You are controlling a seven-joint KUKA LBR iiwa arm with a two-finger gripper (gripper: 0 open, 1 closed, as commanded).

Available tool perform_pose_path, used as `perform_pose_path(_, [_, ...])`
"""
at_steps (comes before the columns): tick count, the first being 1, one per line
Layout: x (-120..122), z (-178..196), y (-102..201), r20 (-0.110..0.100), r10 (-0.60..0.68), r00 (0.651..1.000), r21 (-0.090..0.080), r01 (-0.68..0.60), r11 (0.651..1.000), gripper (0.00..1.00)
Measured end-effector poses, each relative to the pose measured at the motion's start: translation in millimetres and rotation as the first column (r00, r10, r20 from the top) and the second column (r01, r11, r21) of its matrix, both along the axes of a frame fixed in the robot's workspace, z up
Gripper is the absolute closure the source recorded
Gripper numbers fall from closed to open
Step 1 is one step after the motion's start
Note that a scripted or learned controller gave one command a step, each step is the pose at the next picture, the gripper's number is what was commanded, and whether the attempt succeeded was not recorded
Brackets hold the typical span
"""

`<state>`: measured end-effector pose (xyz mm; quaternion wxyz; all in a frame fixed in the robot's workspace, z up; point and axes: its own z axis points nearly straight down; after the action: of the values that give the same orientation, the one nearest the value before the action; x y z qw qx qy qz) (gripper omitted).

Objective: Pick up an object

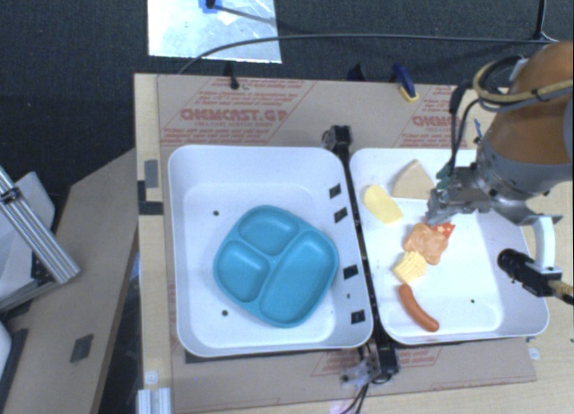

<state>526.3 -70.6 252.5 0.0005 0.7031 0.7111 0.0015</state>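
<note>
My gripper point(439, 217) hangs low in the right bin point(516, 309), right over the upper edge of an orange toy food piece point(424, 242). Around it lie a yellow block point(383, 205), a tan wedge point(412, 180), a small yellow ridged piece point(411, 267) and an orange-red sausage point(419, 307). A red scrap point(446, 229) shows just under the gripper tips. The wrist hides the gripper tips themselves.
The left bin point(202, 215) holds a blue divided plate point(274, 264). A black clamp bar point(352, 224) runs between the two bins. The arm's grey and orange body point(529, 125) looms over the right bin's far right corner.
</note>
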Motion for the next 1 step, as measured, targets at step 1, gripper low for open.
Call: perform_pose_path(1, [16.9, -6.0, 62.2, 0.0, 0.0, 1.0, 0.0, 0.0, 1.0, 1.0])
